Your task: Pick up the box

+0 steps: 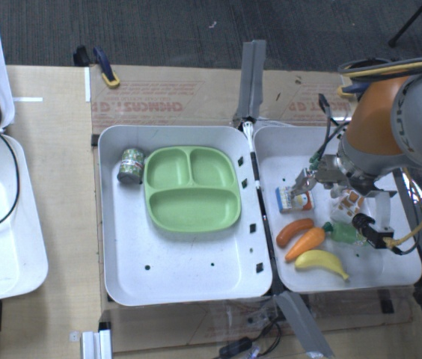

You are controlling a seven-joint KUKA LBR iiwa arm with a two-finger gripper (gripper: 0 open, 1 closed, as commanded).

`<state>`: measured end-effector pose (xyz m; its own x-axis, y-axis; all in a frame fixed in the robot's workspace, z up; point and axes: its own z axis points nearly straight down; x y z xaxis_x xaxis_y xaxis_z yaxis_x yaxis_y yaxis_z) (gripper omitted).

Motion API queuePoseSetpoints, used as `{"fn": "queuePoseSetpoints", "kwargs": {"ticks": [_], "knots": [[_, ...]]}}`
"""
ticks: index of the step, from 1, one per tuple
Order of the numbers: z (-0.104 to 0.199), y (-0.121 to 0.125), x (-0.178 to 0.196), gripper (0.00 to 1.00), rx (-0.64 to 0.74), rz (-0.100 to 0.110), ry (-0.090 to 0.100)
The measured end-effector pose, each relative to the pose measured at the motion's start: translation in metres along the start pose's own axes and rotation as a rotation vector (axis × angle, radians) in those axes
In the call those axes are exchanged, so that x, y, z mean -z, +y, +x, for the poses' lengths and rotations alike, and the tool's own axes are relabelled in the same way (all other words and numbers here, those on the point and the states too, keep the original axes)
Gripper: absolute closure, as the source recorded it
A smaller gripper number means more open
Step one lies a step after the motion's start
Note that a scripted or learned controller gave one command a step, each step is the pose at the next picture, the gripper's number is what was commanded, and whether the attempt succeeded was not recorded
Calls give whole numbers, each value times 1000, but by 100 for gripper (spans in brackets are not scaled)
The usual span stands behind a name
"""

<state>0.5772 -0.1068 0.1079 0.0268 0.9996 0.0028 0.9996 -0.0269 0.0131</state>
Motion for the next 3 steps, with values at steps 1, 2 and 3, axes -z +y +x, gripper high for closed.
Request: {"fn": "queuePoseSetpoints", "kwargs": {"ticks": [1, 2, 3], "knots": [[12, -22, -10, 0, 145, 0, -5], [19, -49, 84, 0, 181, 13, -3], [-2, -8, -12, 0, 474, 6, -2]]}}
